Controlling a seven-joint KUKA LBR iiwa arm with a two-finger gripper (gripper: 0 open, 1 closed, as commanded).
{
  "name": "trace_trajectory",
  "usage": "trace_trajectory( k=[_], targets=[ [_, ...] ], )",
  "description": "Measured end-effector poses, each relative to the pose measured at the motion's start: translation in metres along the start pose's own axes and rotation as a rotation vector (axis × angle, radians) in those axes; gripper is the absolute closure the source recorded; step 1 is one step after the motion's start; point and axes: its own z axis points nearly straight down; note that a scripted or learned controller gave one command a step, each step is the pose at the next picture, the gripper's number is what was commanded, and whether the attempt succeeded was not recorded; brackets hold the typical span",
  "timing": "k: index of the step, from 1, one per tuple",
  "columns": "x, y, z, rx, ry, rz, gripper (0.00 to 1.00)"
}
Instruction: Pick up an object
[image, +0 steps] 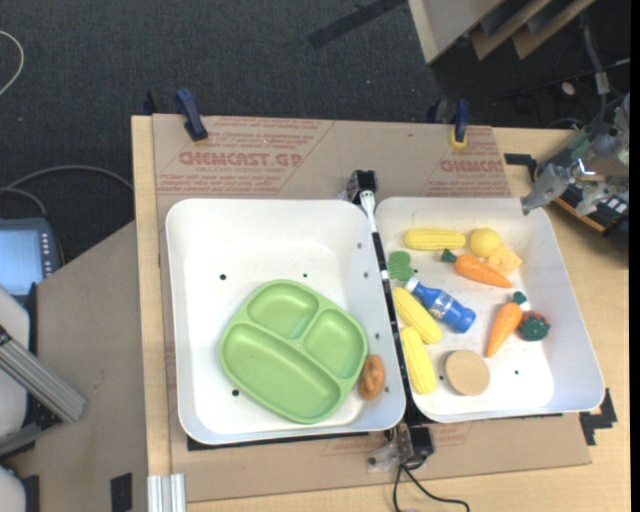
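Note:
The right bin (566, 372) holds toy food: a corn cob (434, 239), a lemon (485, 242), two carrots (483, 270) (503, 327), a blue bottle (443, 306), two more yellow cobs (416, 314) (417, 361), a tan disc (467, 372), a small green piece (400, 266) and a red-and-green piece (533, 327). My gripper (541, 190) hangs at the view's right edge, just beyond the right bin's far right corner, above the bench and apart from every object. Nothing shows in it.
The left bin (250, 245) carries a green divided plate (293, 350), with a brown potato-like piece (372, 375) at the plate's right edge by the wall between the bins. Blue clamps (190, 112) (460, 122) hold the cardboard base at the back.

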Motion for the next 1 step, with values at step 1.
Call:
trace_trajectory(
  k=[1],
  targets=[
    [-0.0025,-0.0319,0.1719,-0.004,-0.002,0.0,0.0]
  ],
)
